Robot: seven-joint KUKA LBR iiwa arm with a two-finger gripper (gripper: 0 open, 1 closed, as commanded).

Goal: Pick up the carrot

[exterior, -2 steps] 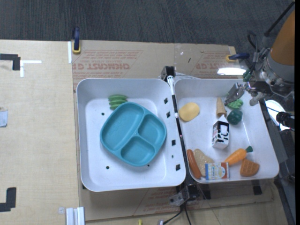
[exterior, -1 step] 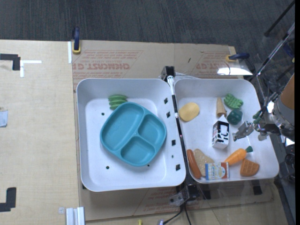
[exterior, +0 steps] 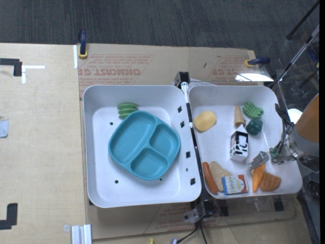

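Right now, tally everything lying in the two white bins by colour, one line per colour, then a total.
Green: 3, ridged pea pod, leafy toy vegetable, dark teal round piece
Blue: 2, blue three-compartment plastic plate, small blue-edged packet
Orange: 2, orange toy carrot, orange wedge
Yellow: 1, lemon-shaped toy
Tan: 2, cone, bread slice
Red: 1, sausage
White: 1, black-and-white carton
Total: 12

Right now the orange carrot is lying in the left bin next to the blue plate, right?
Not quite. The camera view shows the carrot lying in the right bin, near its front edge. The blue plate sits in the left bin.
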